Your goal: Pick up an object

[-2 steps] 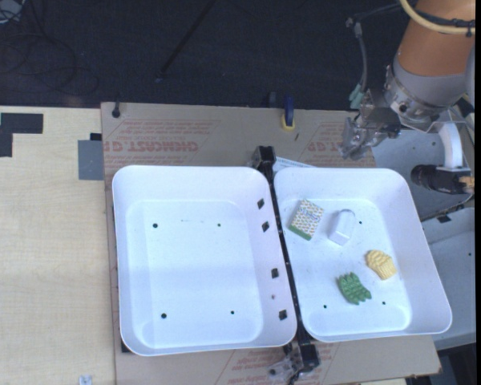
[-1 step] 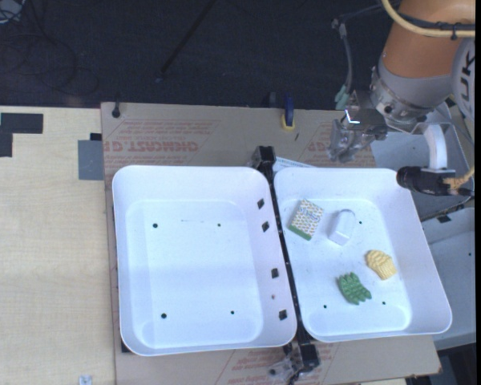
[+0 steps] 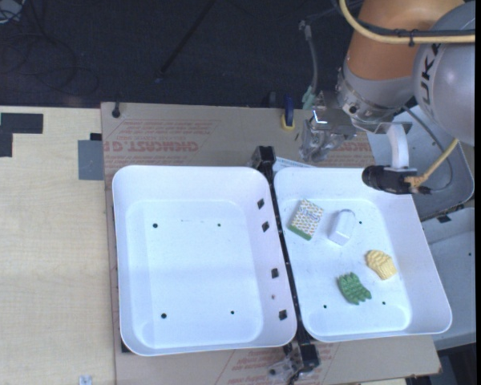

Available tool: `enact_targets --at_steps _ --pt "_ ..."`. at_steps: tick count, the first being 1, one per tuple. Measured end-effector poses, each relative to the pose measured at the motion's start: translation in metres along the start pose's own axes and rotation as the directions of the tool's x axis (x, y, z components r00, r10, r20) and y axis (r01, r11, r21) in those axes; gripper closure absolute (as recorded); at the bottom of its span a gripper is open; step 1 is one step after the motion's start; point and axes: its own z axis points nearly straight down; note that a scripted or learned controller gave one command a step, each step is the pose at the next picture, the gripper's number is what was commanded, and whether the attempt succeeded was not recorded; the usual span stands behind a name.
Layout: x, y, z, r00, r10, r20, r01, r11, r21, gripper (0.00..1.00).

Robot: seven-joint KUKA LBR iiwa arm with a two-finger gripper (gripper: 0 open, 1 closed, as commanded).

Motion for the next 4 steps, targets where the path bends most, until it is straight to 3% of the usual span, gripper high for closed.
enact_targets --at_steps 1,2,3,4 --pt "0.085 0.000 0.009 1.000 -0.004 -0.002 0.004 1.000 0.000 1.00" --pt "0.162 0.000 -0.006 1.000 -0.004 -0.002 0.004 1.000 -0.005 1.00" --pt "0.217 0.000 0.023 1.000 -0.001 0.001 0.001 1.000 0.001 1.00" --pt "0.204 -0.087 -0.012 1.000 0.002 0.002 -0.002 1.000 0.002 1.00"
